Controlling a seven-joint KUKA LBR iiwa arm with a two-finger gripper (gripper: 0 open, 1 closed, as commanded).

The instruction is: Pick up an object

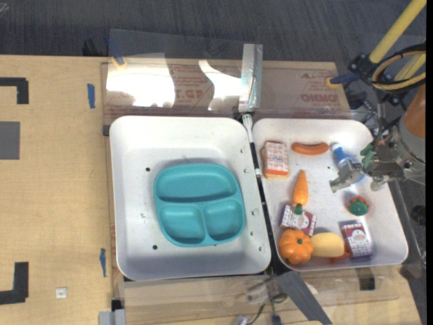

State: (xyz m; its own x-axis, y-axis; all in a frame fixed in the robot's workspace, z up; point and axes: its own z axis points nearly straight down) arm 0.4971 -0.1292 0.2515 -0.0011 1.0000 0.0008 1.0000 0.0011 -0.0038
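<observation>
White plastic forms the 2 shallow bins sitting side by side on the wooden bench (47,202). The left bin (128,147) carries 1 teal divided tray (199,204) with 3 compartments, lying near the bin's middle. The right bin (392,229) carries the loose objects.

Along the right bin's far edge lie a small carton with red print (275,159), near the far-left corner, and a sausage (310,148) just beside it. A carrot (300,187) lies toward the bin's centre, pointing at the far edge. Along the near edge, from left to right, sit a small pumpkin (296,246), a yellow lemon-like piece (327,244) touching it, and a red-and-purple packet (356,240) near the near-right corner. Another purple packet (298,218) rests just behind the pumpkin. A red tomato with a green top (357,205) lies by the right edge.

The gripper (346,179) reaches in over the right edge of the right bin, its grey fingers spread apart and grasping nothing. A white bottle with a blue band (341,156) lies just beyond the fingers, toward the far-right corner; whether they touch it is unclear. The tomato sits just on the near side of the gripper.

A clear plastic sheet (176,80) stands behind the left bin's far edge.
</observation>
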